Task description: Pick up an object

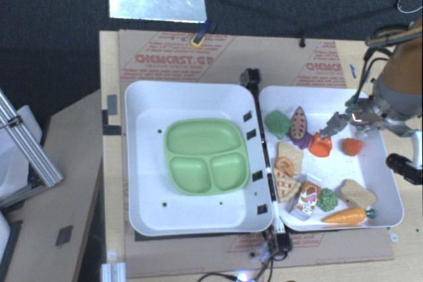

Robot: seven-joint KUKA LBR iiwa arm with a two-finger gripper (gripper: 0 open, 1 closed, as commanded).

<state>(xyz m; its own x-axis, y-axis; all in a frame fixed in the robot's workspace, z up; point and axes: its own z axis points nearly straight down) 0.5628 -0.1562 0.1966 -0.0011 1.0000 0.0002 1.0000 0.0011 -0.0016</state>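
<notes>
- The grey arm with its orange band reaches in from three o'clock, over the upper right part of the right-hand shallow white bin.
- Its two-finger gripper points toward nine o'clock, its tip just above a small orange-red cup-shaped toy; whether the fingers are apart or closed cannot be told, and nothing is seen between them.
- At three o'clock from that toy lies a round orange-red tomato-like toy, apart from it.
- At ten o'clock from the gripper stands a dark purple fig-like slice with a speckled face, and beside it, toward nine o'clock, a green leafy lump.
- Along the bin's left side lie a tan bread slice and a waffle-patterned piece.
- Toward six o'clock sit a small printed carton, a green broccoli floret, a brown bread roll and an orange carrot.
- The left-hand shallow white bin holds a pale green three-compartment plate at its centre.
</notes>
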